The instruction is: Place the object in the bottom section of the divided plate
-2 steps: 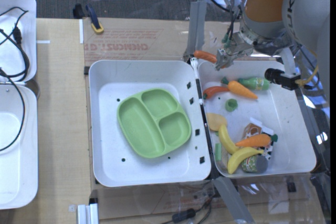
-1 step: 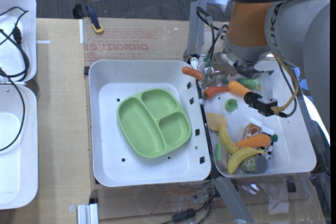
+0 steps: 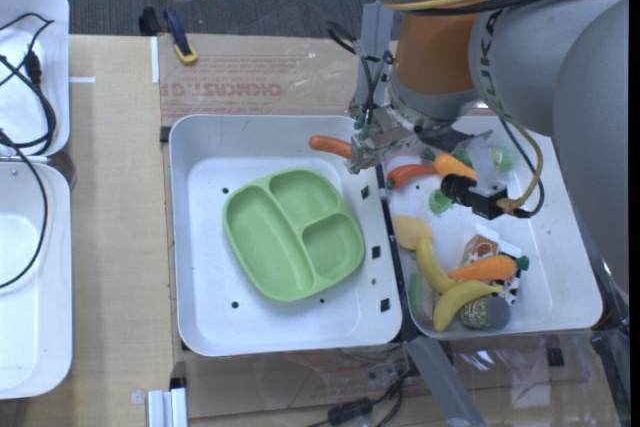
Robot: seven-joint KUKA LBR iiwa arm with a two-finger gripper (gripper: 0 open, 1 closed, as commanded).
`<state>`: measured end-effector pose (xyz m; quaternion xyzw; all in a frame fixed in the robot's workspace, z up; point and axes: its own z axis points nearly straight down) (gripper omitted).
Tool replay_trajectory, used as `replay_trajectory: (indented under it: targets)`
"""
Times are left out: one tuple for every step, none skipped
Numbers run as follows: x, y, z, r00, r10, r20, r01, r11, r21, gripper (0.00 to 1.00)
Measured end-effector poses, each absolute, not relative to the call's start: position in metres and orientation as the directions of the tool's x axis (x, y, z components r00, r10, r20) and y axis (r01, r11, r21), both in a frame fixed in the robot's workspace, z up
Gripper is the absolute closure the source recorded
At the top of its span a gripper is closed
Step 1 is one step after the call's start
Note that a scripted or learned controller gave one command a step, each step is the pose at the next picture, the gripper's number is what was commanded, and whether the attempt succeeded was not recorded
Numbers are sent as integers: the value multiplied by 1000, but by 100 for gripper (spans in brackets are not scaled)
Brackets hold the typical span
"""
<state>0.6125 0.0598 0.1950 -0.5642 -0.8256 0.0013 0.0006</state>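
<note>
From above, the gripper (image 3: 362,153) hangs at the back right corner of the left bin (image 3: 200,215), close to the wall shared with the right bin (image 3: 560,245); an orange sausage-shaped toy (image 3: 330,145) lies just to the left of the fingertips, touching or nearly so — whether it sits between them cannot be told, and whether the fingers are spread or closed cannot be told either. The green divided plate (image 3: 293,233) lies in the middle of the left bin, tilted, its three sections bare, well apart from the toy.

Across the dividing wall, a second orange piece (image 3: 410,174) lies just beside the gripper; a carrot-like piece (image 3: 447,161) and a green bit (image 3: 440,202) sit behind it; yellow bananas (image 3: 440,280), another carrot (image 3: 488,267) and a grey lump (image 3: 487,314) crowd the near corner.

The arm (image 3: 560,45) covers much of the right bin; a cardboard sheet (image 3: 250,85) behind the bins bears red print, mirrored and not legible.
</note>
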Motion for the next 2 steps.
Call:
replay_trajectory:
  targets:
    - [597,119,203,-434,901,0,901,434,-2,100]
    - [577,190,178,-339,941,-1,941,339,-4,100]
